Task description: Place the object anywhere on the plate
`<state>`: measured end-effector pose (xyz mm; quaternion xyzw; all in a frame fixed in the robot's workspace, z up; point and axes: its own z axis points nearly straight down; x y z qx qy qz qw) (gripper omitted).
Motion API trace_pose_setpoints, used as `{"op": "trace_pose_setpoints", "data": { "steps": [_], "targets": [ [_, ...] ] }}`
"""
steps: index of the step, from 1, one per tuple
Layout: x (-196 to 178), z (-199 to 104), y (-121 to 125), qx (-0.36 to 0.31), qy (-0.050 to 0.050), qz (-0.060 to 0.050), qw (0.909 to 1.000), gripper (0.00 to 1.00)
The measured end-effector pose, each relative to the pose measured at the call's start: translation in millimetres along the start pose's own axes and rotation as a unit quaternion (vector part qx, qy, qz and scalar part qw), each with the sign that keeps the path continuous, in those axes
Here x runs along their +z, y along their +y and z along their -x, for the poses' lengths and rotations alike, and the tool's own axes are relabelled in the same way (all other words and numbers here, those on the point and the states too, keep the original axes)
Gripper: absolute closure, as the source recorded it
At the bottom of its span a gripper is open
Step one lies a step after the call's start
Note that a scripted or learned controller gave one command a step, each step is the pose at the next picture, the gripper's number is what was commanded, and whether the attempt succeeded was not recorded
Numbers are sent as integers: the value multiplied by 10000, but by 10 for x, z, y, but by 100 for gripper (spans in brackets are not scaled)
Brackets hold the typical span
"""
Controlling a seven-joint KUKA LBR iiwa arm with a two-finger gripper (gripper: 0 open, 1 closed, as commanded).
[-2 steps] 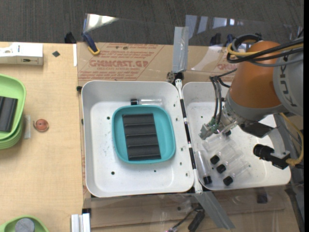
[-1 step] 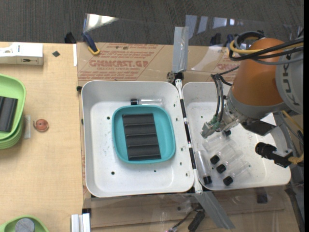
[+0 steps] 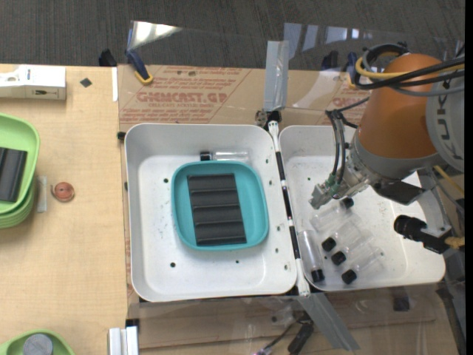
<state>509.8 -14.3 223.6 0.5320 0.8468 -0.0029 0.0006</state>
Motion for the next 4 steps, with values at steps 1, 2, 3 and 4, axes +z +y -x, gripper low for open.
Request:
{"op": "trace_pose_setpoints", "data": {
  "steps": [1, 2, 3, 4],
  "targets": [
    [0, 0, 0, 1, 0, -1, 10000, 0],
    [-590, 569, -626, 480, 13, 13, 9988, 0],
    [-1774, 983, -823, 853, 10, 13, 9964, 0],
    [-1981, 1640, -1142, 805, 12, 10, 9968, 0]
  ]
}}
